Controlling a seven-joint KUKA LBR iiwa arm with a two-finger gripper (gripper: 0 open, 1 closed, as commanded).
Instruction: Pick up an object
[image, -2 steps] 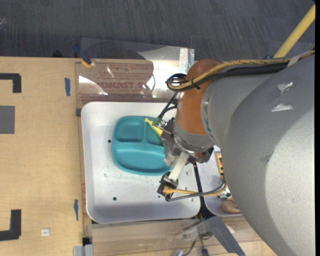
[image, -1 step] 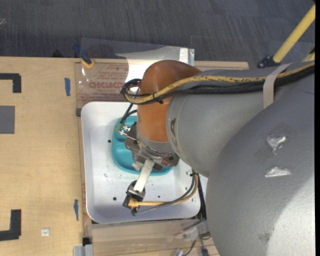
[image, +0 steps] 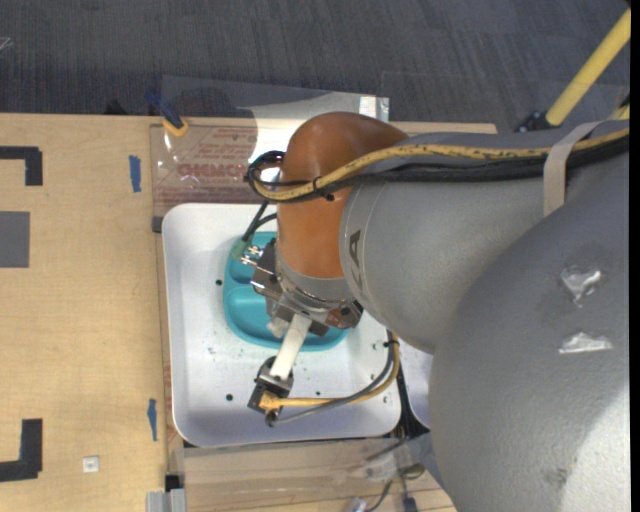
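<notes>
- We are reading this as the reach-and-grasp step. The tool (image: 296, 300) is sitting low inside the white bin (image: 182, 330), right over a teal plastic object (image: 240, 300), and nothing is showing as lifted clear of the floor.
- The arm's (image: 480, 300) orange-banded wrist is covering the working end of the tool, so we cannot tell whether it is wide, narrow or gripping anything.
- We are taking the teal object as the task's thing. It is lying on the bin floor near the middle, rounded and shallow like a small dish or tub. Its right part is running under the wrist, so we are not naming it more closely.
- Around it, the uncovered bin floor is carrying just a few dark specks (image: 212, 350).
- The bin itself is resting on the tan surface (image: 80, 300).
- In our judgement, the next move is calling for a firm hold on the object's rim or edge, then a straight lift out of the bin.
- We are expecting the smooth, curved plastic to slip easily if the hold lands on top of it rather than around an edge.
</notes>
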